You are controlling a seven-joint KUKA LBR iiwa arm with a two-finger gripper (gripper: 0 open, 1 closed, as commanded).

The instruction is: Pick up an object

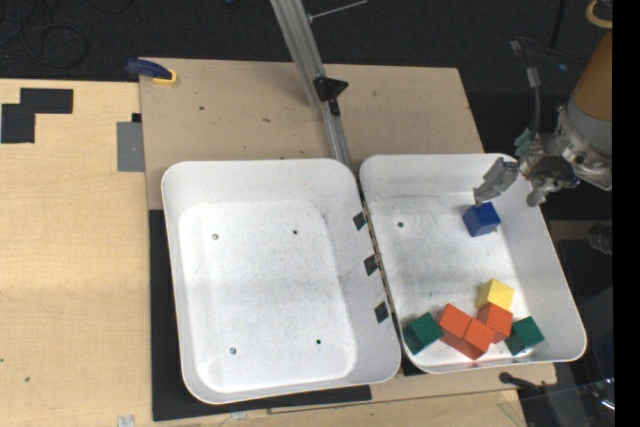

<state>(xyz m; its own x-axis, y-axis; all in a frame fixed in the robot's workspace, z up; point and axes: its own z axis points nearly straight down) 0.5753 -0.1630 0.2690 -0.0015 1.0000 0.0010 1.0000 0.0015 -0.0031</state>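
Over the right bin's (560, 260) far right corner hangs the pincer (520, 183), its two grey fingers spread apart with nothing between them. Just below it a small blue cube (481, 219) sits alone on the bin floor, slightly turned, apart from the pincer. Near the front edge lies a cluster: yellow block (495, 294), orange blocks (470, 327), and two green blocks (422, 330).

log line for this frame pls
hand open, above right bin far edge | blue cube just below it, not held | other blocks clustered at near corner
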